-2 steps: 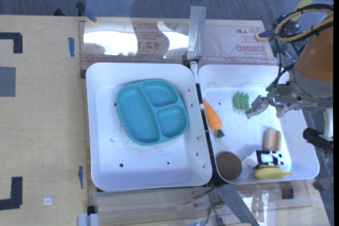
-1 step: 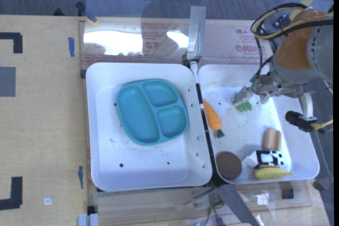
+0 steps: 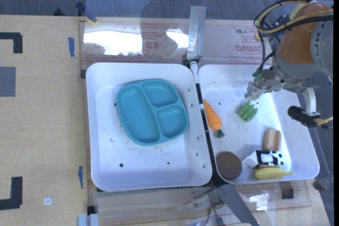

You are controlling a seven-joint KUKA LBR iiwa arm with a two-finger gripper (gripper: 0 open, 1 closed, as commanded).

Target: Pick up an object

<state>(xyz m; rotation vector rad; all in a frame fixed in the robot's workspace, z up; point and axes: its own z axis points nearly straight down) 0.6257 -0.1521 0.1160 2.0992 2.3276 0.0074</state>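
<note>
Hovering just above the green toy point(image 3: 247, 111), the gripper point(image 3: 256, 90); finger state unclear.

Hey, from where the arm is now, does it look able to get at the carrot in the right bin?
Probably yes. The carrot lies by itself along the right bin's left edge, nothing on top of it. The gripper hangs just above the green toy, a short move away. The bin's dividing wall beside the carrot may crowd the approach.

robotics lab | wooden bench point(image 3: 42, 114) | two white bins point(image 3: 100, 166) | taped markers point(image 3: 71, 46)
</note>
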